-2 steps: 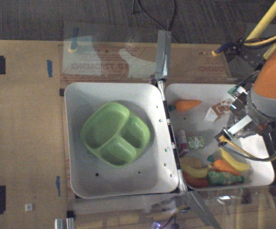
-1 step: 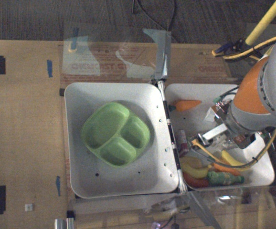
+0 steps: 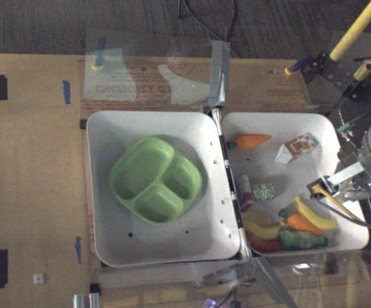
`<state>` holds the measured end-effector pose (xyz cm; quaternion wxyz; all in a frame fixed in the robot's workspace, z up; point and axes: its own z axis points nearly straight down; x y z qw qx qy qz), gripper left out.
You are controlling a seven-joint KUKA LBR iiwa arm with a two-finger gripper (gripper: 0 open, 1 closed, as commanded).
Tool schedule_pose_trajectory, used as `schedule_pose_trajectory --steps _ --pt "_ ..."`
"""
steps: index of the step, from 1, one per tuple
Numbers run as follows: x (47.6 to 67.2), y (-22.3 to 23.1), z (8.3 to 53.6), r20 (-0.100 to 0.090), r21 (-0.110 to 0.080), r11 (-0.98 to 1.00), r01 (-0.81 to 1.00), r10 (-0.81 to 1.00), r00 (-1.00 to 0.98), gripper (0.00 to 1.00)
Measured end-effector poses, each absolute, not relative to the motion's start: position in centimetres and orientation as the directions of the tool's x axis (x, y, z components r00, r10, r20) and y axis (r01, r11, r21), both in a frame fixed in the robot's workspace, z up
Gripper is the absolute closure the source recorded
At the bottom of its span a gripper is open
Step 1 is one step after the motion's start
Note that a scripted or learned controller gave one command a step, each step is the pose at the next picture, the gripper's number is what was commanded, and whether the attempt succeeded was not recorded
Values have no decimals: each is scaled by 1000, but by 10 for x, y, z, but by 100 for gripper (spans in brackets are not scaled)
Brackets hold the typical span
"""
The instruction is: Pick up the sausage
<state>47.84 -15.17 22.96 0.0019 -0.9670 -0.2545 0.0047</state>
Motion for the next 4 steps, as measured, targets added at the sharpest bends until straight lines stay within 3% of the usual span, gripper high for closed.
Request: schedule_pose_trajectory --steps 1,2,3,4 --pt "514 -221 345 -8 -5 -851 526 526 851 100" --pt "552 -222 397 -5 -5 -673 740 740 673 100" --pt "620 -209 431 -6 -5 -785 619 619 785 100" --pt "588 -148 417 -10 -6 -916 401 401 916 100"
